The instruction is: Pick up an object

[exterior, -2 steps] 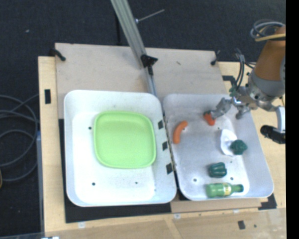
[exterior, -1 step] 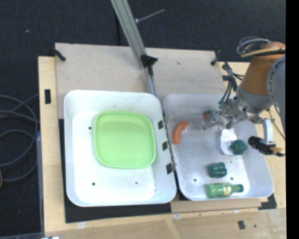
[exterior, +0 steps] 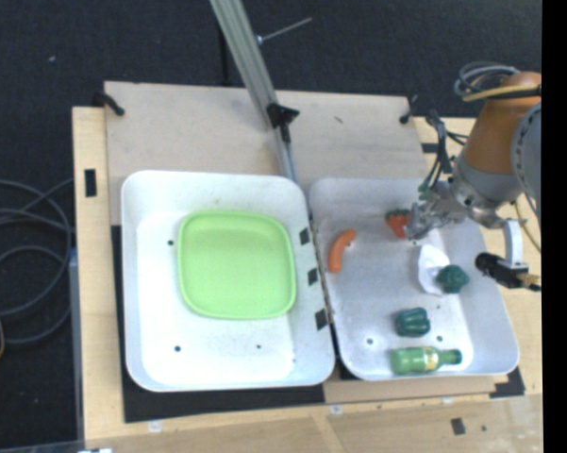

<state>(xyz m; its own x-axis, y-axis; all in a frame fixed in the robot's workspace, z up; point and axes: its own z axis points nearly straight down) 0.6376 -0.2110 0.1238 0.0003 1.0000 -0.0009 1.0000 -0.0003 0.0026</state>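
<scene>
The end effector (exterior: pixel 423 223) hangs low in the upper part of the right bin (exterior: pixel 358 206), at right of frame. Whether it is open or closed cannot be told. A small red-orange object (exterior: pixel 397 223) lies just beside it to the left, partly hidden. Also in this bin: an orange sausage-shaped piece (exterior: pixel 340 250), a white item (exterior: pixel 428 264) touching a dark green lump (exterior: pixel 451 277), a green pepper-like object (exterior: pixel 411 322) and a green bottle (exterior: pixel 420 358). Judged step: approach to grasp, nothing lifted yet. Next move calls for centring over the red-orange object, then closing.
</scene>
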